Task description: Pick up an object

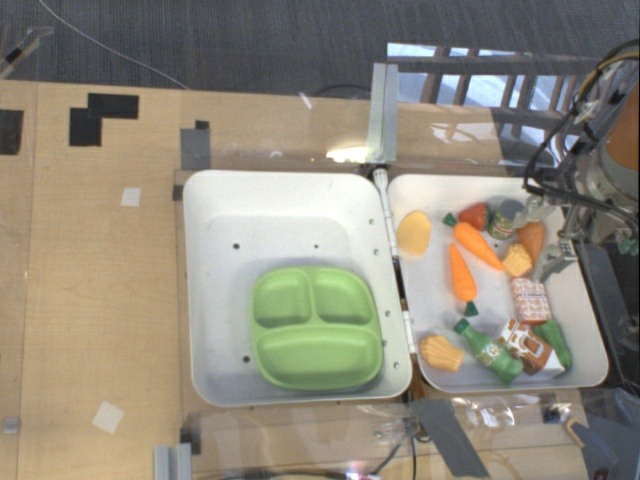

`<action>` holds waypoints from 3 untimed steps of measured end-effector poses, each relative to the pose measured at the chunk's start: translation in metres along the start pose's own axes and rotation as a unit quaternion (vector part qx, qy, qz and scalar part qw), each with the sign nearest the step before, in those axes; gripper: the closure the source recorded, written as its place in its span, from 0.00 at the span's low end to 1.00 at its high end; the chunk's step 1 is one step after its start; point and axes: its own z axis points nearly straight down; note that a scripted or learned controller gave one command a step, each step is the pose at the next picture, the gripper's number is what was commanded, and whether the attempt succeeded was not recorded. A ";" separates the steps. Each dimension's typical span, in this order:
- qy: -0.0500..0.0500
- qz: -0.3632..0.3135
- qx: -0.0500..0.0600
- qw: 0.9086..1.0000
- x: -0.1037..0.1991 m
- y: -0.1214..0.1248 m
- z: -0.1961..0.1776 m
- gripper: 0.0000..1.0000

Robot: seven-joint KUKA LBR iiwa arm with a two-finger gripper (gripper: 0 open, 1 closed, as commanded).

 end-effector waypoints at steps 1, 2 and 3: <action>-0.002 -0.039 0.000 0.999 -0.010 0.029 0.130 0.00; -0.003 -0.031 -0.001 1.000 -0.004 0.085 0.137 0.00; -0.006 0.053 0.000 0.999 0.031 0.093 0.136 0.00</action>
